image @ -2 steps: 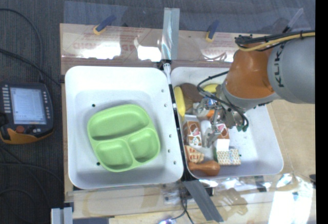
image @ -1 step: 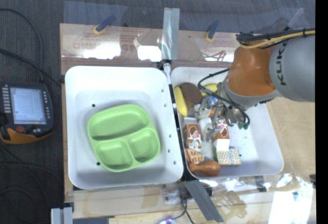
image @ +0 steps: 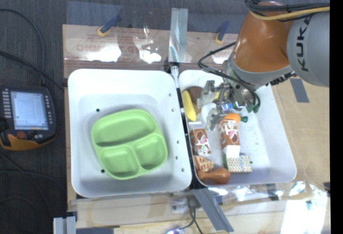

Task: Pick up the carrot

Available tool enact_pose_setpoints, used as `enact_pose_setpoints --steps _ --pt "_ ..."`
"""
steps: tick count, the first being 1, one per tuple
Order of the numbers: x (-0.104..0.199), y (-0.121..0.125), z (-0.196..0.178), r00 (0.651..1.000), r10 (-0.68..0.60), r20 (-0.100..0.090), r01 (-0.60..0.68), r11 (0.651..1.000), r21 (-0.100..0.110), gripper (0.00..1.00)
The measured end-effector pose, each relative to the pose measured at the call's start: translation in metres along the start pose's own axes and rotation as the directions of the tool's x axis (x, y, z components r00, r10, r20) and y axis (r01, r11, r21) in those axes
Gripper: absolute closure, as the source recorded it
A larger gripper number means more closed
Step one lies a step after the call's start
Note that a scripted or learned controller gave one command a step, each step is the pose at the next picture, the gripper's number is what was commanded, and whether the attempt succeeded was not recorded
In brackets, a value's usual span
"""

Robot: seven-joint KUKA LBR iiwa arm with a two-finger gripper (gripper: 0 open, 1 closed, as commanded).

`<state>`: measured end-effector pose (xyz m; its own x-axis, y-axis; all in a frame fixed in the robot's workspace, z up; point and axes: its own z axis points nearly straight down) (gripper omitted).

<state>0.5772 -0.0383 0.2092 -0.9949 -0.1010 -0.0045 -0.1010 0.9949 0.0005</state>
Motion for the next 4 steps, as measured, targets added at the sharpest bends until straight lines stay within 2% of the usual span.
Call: enact_pose_setpoints --steps 1,2,3,4 --pt "0.011 -0.053 0.022 0.999 -0.039 -0.01 0.039 0.999 0.0 1.0" --pt "0.043 -0.053 0.112 0.983 -0.181 -0.002 0.181 0.983 0.001 1.0" --pt "0.027 0.026 -0.031 0.98 -0.2 0.005 0.2 0.98 0.001 1.0" --pt "0.02 -0.078 0.024 0.986 -0.166 -0.013 0.166 0.986 -0.003 1.0"
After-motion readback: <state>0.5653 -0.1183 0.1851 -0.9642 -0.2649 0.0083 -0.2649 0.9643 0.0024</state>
